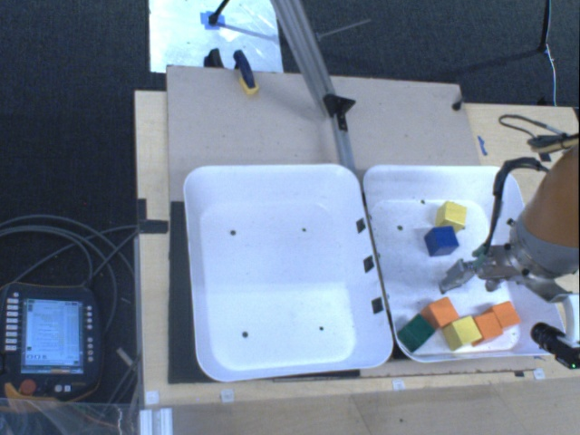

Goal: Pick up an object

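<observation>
A pendant [50,338] with a lit screen sits at far left, its lower edge cut off. The left bin [272,270] shows a bare white floor. The right bin [390,243] holds seven blocks: one green [416,333], three orange [442,312], [487,325] and [506,314], two yellow [462,332] and [451,214], one blue [441,240]. The gripper [462,275] hangs over the bin's middle, just above the lower cluster; whether it is spread or closed is too blurred to tell. The arm [553,229] is cut off at right.

From where I stand, no text, label, brand or number can be read, and the lit screen of the handheld control pendant [45,338] is too blurred.
</observation>
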You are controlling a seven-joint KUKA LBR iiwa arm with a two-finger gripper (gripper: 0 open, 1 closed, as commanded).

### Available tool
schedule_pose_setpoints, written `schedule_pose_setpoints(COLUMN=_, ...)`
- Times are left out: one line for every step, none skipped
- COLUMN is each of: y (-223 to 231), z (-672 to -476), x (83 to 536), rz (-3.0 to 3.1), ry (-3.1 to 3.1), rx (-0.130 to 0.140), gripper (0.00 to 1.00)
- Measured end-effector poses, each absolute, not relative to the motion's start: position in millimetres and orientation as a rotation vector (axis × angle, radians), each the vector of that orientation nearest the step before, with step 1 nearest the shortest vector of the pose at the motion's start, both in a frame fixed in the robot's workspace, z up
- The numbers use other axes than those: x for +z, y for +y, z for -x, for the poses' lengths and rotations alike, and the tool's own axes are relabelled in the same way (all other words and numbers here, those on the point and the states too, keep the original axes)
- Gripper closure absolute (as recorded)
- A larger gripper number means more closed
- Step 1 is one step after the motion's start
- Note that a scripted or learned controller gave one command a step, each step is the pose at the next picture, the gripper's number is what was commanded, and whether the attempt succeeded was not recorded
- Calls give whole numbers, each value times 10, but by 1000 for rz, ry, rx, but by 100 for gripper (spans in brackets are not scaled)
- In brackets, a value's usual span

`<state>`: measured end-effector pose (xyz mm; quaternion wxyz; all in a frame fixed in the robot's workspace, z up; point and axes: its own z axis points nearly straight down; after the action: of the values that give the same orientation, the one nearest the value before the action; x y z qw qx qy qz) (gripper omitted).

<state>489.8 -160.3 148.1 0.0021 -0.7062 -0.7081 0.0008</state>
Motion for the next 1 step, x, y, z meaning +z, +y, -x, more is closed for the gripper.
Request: schedule_pose_setpoints(y=-1601, z=-4893, x=1036, rz=2217, ry=-2222, rx=2, gripper=0)
